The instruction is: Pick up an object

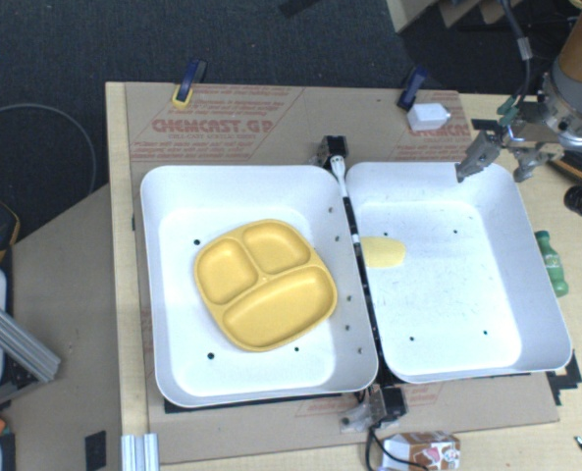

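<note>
So there are two white bins sitting side by side on a bench covered with a brown cardboard sheet (pixel 271 116) that has red lettering on it. The left bin (pixel 163 224) has a yellow divided plate (pixel 264 284) lying flat in the middle of it, three compartments, two small ones toward the far side and one big one toward the near side, turned a bit off square to the bin walls.

The right bin (pixel 487 292) has just one small pale yellow object (pixel 383 252), kind of a soft rounded lump, lying on the floor right up against the left wall, close to the seam between the two bins. Can't tell what it actually is from here.

The gripper (pixel 497 157) is up at the far right corner of the right bin, over the rim area, well apart from the yellow lump and from the plate. Its two fingers are splayed apart with nothing between them, so it's open and holding nothing.

Other bits: a blue and yellow clamp (pixel 186 83) on the far edge of the cardboard, a small white block (pixel 428 117) further right on that far edge, and a green thing (pixel 553 261) just outside the right bin's right wall.
</note>
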### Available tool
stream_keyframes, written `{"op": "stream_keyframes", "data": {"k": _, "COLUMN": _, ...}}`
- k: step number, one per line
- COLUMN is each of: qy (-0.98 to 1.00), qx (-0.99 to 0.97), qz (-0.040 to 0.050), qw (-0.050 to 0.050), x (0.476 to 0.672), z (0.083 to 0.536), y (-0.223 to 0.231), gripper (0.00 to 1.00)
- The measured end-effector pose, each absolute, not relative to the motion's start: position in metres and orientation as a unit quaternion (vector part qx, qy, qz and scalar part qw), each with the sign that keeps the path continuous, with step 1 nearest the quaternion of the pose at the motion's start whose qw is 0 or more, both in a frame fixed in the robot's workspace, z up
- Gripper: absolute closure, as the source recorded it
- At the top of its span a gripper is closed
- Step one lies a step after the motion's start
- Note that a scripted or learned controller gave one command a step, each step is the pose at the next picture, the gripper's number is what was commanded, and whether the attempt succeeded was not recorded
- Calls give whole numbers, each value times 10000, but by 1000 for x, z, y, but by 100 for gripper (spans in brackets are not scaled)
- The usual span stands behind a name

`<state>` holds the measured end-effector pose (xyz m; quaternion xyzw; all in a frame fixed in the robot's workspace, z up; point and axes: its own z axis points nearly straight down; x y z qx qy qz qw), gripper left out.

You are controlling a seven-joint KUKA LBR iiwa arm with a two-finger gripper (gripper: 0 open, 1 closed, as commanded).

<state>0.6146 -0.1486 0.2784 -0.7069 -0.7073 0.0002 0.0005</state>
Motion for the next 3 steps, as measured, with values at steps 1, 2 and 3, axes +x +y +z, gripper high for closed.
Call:
{"op": "stream_keyframes", "data": {"k": 1, "qy": -7078, "qx": -7064, "qz": -6, "qw": -12, "x": 615, "z": 289, "y": -149, "gripper": 100}}
{"op": "stream_keyframes", "data": {"k": 2, "qy": -7094, "qx": -7048, "qz": 10, "qw": 30, "x": 597, "z": 256, "y": -52, "gripper": 100}}
{"op": "stream_keyframes", "data": {"k": 3, "qy": -7092, "qx": -7050, "qz": 6, "qw": 28, "x": 543, "z": 274, "y": -2, "gripper": 100}}
